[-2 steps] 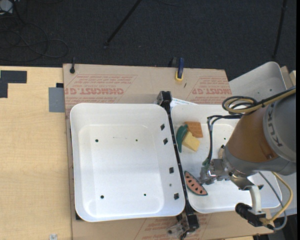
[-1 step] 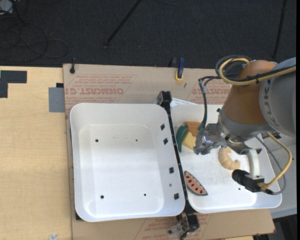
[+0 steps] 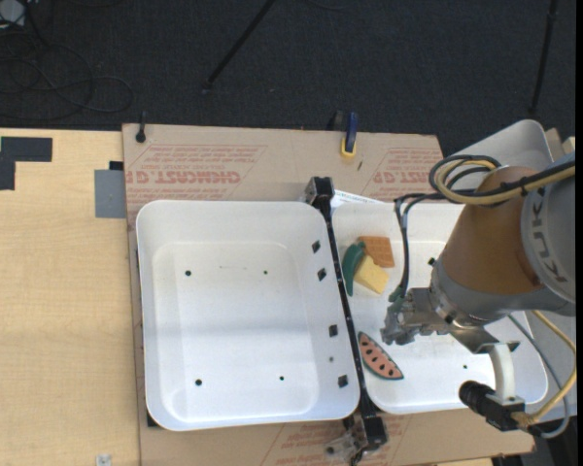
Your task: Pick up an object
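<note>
I see the arm [image 3: 505,250] over the right bin [image 3: 437,396], gripper [image 3: 400,320] low beside the watermelon slice [image 3: 379,357]; I can't tell its state. An orange block [image 3: 377,249], yellow piece [image 3: 372,276] and green piece [image 3: 353,260] cluster nearby

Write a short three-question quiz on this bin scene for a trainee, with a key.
1. True or false: the watermelon slice lies in the left bin.
2. Which item sits directly beside the orange block? A) yellow wedge B) watermelon slice C) blue clamp
3. Fill in: the claw hangs over the ____ bin.

Key: 1 false, it lies in the right bin, near the divider. 2 A. 3 right.
</note>
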You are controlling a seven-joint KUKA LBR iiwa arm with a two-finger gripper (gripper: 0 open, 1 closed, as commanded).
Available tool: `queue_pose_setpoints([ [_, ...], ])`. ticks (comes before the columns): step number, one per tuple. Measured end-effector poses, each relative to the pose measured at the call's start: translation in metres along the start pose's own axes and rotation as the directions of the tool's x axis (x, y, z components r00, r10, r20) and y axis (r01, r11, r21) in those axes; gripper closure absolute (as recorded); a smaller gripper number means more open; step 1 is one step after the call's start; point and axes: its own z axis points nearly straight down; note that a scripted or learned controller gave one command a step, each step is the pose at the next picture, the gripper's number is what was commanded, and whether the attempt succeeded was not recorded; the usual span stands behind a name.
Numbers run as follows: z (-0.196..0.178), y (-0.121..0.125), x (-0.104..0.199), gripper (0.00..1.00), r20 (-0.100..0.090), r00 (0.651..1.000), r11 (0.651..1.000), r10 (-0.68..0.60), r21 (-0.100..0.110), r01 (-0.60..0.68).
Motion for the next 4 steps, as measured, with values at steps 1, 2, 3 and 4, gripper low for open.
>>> queue_pose_setpoints([
  [1,0.000,0.048,0.019,1.00,0.002,1.000,1.000,-0.002,-0.007,0.002],
  [2,0.000,0.008,0.019,1.00,0.001,1.000,1.000,0.000,-0.001,0.000],
  [3,0.000,0.050,0.114,1.00,-0.001,1.000,1.000,-0.009,-0.007,0.009],
  [4,-0.144,0.090,0.079,1.00,0.003,1.000,1.000,-0.002,-0.024,0.002],
])
